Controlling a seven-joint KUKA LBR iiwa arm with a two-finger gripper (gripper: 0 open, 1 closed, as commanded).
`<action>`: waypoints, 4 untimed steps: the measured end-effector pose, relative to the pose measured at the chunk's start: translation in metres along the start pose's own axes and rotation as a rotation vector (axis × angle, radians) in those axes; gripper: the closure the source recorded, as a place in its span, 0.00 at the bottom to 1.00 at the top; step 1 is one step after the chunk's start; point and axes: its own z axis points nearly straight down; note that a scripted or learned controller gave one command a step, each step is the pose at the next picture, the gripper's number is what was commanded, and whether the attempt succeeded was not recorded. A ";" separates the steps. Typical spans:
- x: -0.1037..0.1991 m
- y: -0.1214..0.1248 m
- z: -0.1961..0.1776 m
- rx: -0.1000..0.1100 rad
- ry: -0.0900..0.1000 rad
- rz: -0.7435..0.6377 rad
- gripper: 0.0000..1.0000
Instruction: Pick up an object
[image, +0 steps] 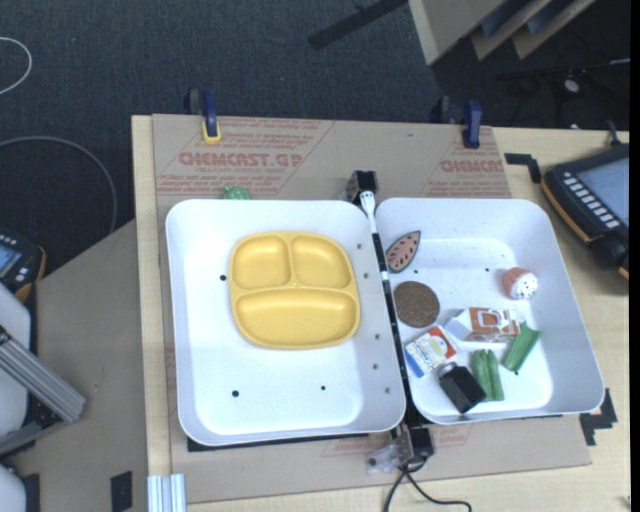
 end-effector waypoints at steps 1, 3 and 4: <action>0.001 0.000 -0.093 -0.016 -0.007 -0.005 1.00; 0.001 0.001 -0.099 -0.012 -0.007 -0.005 1.00; 0.001 0.001 -0.099 -0.011 -0.006 -0.005 0.00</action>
